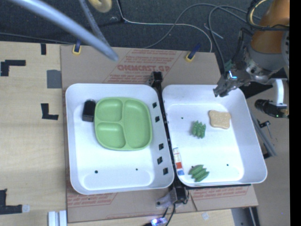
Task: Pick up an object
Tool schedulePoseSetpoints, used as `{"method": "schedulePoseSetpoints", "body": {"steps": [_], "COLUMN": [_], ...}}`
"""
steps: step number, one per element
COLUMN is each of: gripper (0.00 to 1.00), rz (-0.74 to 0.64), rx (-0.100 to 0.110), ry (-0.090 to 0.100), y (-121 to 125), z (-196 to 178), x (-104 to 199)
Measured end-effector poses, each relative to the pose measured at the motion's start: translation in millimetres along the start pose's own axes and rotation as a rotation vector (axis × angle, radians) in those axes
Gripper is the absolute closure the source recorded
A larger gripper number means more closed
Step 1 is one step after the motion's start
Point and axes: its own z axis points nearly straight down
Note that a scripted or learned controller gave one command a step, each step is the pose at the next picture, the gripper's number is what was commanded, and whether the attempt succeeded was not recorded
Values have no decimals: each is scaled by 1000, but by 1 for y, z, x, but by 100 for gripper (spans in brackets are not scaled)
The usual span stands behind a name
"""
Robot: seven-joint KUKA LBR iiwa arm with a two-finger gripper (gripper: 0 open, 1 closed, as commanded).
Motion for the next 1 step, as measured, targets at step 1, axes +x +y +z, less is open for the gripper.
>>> {"method": "schedulePoseSetpoints", "body": {"steps": [1], "gripper": [100], "rz": [-3], "rx": [6], "ry": [1], "y": [-6], "z": [1], "x": [50]}}
